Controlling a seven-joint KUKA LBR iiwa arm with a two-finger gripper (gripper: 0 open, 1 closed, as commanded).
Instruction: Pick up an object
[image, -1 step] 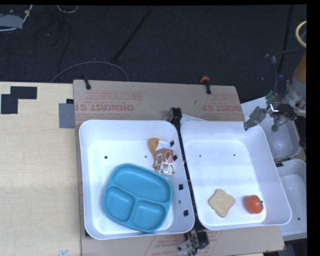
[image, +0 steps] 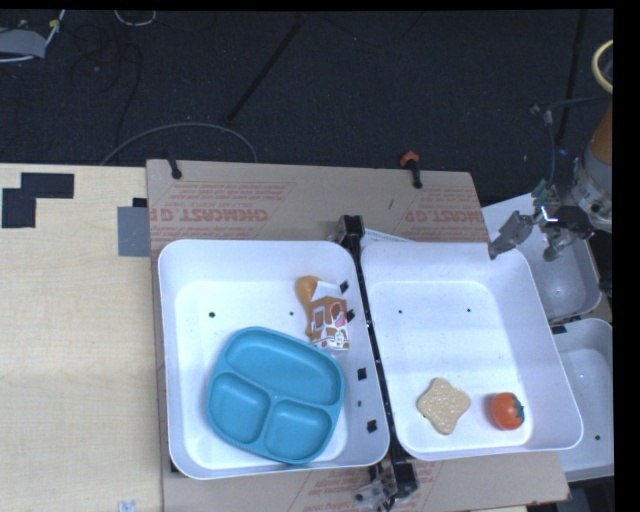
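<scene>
The gripper (image: 530, 232) hung with fingers spread, pinching nothing, over the right bin's (image: 470, 300) far corner. Near the front wall lay a toy tomato (image: 507, 411), probably light, smooth, prone to roll; best pinched across its middle.

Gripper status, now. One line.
Gripper: above the right bin's far right corner, nothing seen between its fingers; open or closed cannot be told.

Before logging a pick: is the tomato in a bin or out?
In: the tomato lies on the right bin's floor, beside the cracker.
</scene>
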